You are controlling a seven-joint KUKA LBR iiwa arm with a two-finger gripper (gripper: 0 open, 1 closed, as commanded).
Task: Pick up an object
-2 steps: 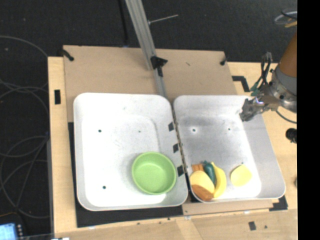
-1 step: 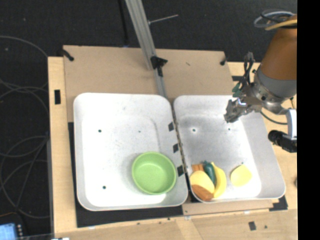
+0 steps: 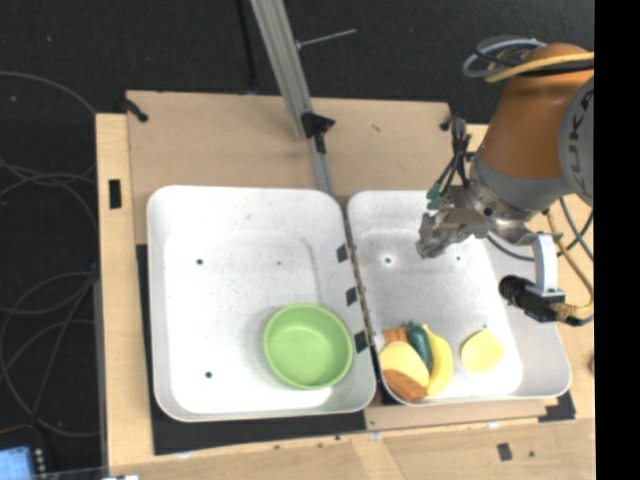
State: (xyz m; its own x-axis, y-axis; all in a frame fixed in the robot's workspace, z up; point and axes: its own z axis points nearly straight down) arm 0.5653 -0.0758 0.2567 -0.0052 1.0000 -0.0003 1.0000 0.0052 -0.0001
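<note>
Item: bench [image 3: 250, 138], light wooden board on a dark floor, bearing two shallow white bins side by side. Left bin [image 3: 215, 238]: holds one light green bowl [image 3: 308, 345], upright, sitting near the front right corner of that bin, close to the divide between the bins. Right bin [image 3: 400, 223]: holds a cluster of objects at its front left corner, namely a yellow banana-shaped piece [image 3: 437, 360], a dark green piece [image 3: 419, 345] lying against it, and an orange-brown rounded piece [image 3: 404, 376] in front, all touching or overlapping one another; the exact shapes within the cluster are hard to separate. A pale yellow rounded object [image 3: 481, 351] lies just to the right of the cluster, apart from it, near the front of the same bin. Arm [image 3: 530, 133]: grey with orange band, entering from the right, reaching over the rear half of the right bin. Gripper [image 3: 436, 236]: poised above the bin's bare white floor, well apart from the cluster and the pale yellow object; nothing is seen in its grasp, and its opening cannot be told from this angle. Slanted metal pole [image 3: 285, 68]: rises from the back of the bench between the bins. Loose cables [image 3: 40, 228]: on the floor at left.
</note>
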